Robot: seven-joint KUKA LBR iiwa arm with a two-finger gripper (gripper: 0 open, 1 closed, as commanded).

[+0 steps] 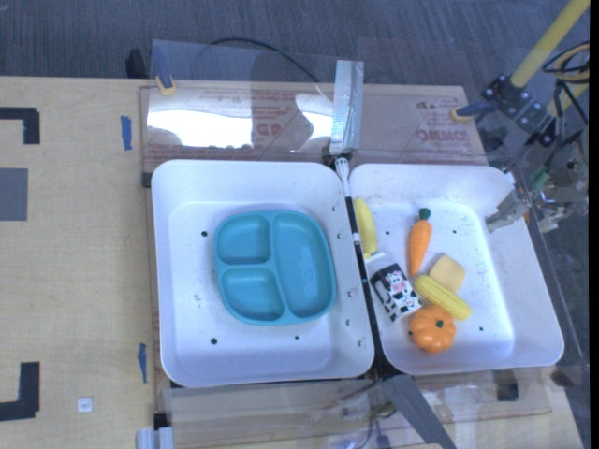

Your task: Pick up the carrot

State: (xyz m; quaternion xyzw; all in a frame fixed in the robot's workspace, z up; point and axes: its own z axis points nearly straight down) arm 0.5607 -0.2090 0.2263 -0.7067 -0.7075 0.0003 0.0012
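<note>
We count one carrot, lying nearly upright in the right bin, green top toward the far wall, with bare floor on its right. Just below the carrot sit one yellow block, one corn cob, one orange pumpkin and one cow-print carton; left of it one banana hugs the dividing rim. The left bin holds one teal divided plate. The pincer hangs over the right rim, well apart from the carrot; we cannot tell its state.
</note>
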